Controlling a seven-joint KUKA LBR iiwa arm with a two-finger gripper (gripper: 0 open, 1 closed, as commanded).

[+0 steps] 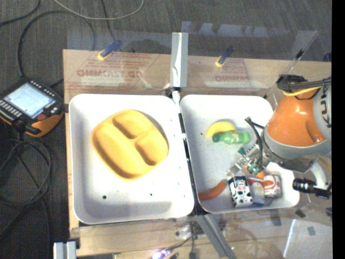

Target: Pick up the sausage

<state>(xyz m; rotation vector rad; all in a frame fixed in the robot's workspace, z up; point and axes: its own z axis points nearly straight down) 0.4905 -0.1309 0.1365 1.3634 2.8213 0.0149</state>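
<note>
Item, near edge of the right bin (pixel 188 144): the sausage (pixel 214 190), reddish-brown, slightly curved, lying flat on the bin floor by the near-left corner. Nothing holds it.

Item, just right of the sausage: a small black-and-white carton (pixel 240 191), and beside that a red-and-white packet (pixel 268 185). The carton sits close to the sausage's right end; whether they touch cannot be told.

Item, a little farther and to the right: the gripper (pixel 249 162), low over the bin, above the cartons and apart from the sausage. Whether the fingers are wide or narrow cannot be told; the wrist hardware hides them. The arm, with its orange band (pixel 294 124), comes in from the right.

Item, farther still: a green bottle (pixel 232 138) lying on its side, touching a yellow banana-shaped toy (pixel 221 127).

Item, left bin (pixel 78 198): one yellow divided plate (pixel 130 143), centre.

Step in hand, as judged: approach, grasp not yet made. The next move calls for a shift leftward and nearer, to centre over the sausage, fingers set across its narrow width, clear of the carton and the bin wall.
</note>
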